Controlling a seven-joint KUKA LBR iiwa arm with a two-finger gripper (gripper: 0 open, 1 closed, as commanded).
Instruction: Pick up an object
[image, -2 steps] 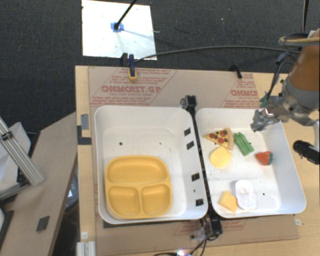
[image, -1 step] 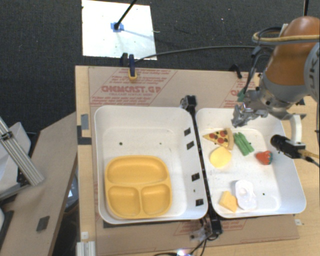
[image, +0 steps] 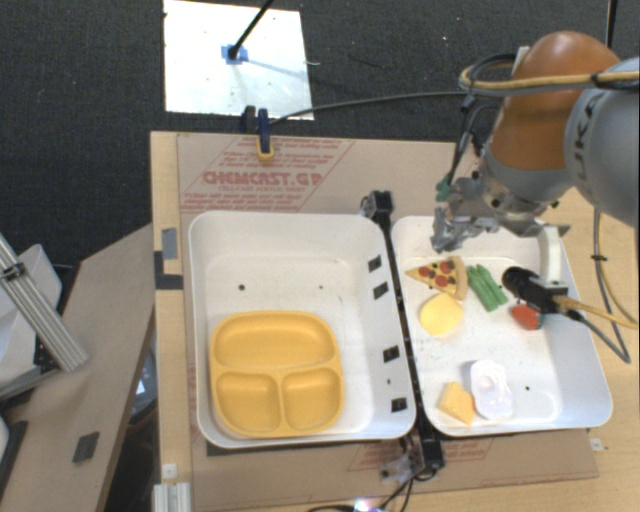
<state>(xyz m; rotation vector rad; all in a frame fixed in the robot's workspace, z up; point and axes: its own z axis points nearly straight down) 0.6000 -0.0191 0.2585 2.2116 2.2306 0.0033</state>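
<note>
My gripper (image: 450, 232) hangs over the far left part of the right bin (image: 590, 385), just above and behind a pizza slice (image: 441, 275). Nothing shows in its grasp. Beside the pizza slice lies a green pod-shaped piece (image: 487, 287). A round yellow piece (image: 441, 315) sits in front of the pizza. A small red piece (image: 525, 318) lies further right. Near the front of the bin are a white cup-like item (image: 490, 388) and a yellow cheese wedge (image: 457, 403).
The left bin (image: 250, 240) holds a yellow three-compartment tray (image: 278, 372) at its front. A black-clipped divider (image: 392, 310) runs between the two bins. The arm's orange band (image: 545, 90) looms over the right bin's back edge.
</note>
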